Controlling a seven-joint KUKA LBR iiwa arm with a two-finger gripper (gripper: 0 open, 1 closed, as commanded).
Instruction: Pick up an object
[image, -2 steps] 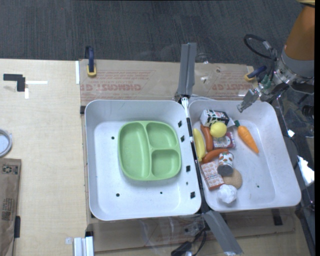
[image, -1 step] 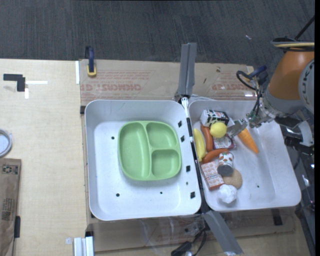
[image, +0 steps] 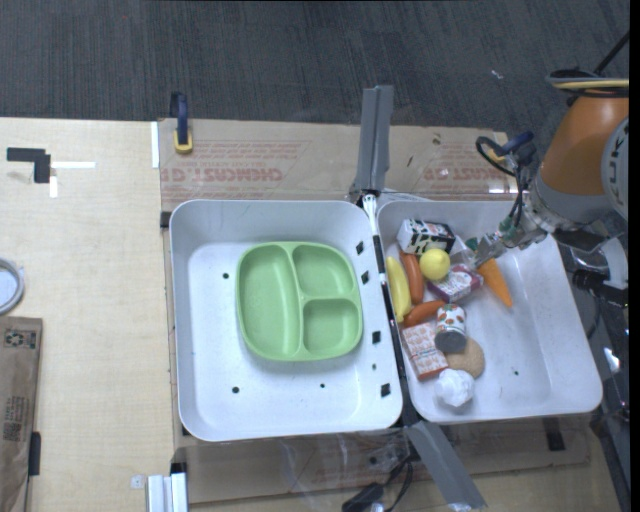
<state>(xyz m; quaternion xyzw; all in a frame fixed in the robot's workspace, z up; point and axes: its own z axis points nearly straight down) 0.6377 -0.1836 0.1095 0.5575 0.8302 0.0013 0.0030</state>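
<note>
The carrot (image: 496, 282) lies tilted in the right bin (image: 545, 350), just right of the heap of food with the yellow lemon (image: 434, 263), with the gripper (image: 497, 243) at its far end, its grip impossible to tell, while the green tray (image: 298, 300) sits in the left bin (image: 205, 330).

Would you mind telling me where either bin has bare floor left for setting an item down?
The right bin is bare between the carrot and its right wall. The left bin has a bare margin around the green tray, widest along the front. It is crowded by the divider, from the banana to the white ball.
</note>
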